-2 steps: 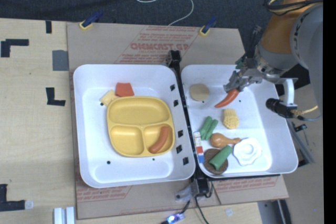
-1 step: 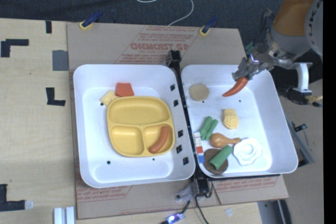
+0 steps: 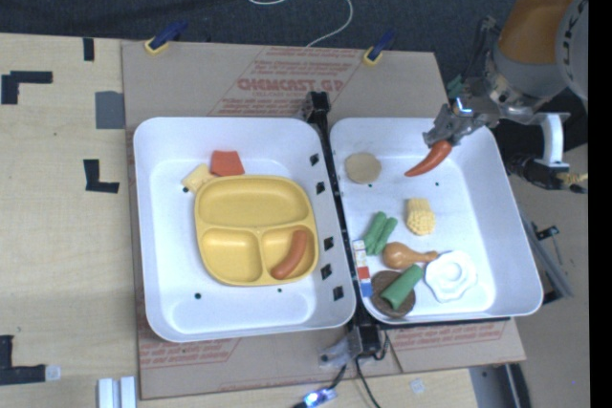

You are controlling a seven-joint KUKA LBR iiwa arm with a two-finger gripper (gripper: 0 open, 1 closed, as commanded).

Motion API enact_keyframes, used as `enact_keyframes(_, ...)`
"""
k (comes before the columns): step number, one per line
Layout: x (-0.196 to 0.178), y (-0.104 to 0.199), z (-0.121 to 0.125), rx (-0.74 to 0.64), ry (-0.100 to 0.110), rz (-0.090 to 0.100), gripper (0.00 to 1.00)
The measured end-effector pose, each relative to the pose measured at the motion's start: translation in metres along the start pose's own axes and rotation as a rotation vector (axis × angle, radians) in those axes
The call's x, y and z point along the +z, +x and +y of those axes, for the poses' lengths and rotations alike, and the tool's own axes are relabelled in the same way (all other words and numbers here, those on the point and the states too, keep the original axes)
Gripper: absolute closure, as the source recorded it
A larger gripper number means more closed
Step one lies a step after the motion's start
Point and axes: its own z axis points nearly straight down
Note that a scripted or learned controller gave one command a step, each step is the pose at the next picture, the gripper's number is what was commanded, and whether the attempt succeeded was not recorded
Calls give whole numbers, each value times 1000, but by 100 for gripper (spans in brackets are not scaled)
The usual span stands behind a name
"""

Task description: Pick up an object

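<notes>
Chili [image 3: 427,160]: light, stiff plastic, slick; you've got its stem end pinched in the jaws [image 3: 453,131], right bin [image 3: 507,205].

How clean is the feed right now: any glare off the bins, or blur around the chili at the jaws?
Camera view: even, soft lighting; the right bin and left bin read bright white but not blown out, with only faint shadows under the toys. The red chili at the gripper is slightly soft yet legible. The yellow tray shows mild sheen. Edges look straight, no obvious distortion.
</notes>
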Motion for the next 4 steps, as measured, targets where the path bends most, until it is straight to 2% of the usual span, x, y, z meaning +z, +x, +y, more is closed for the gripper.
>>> enact_keyframes(1,8,48,4,-3,1,0,100)
enact_keyframes(2,11,99,-8,-3,3,0,100)
enact_keyframes(3,17,156,-7,-6,2,1,100)
enact_keyframes(4,-5,202,0,-5,-1,1,100)
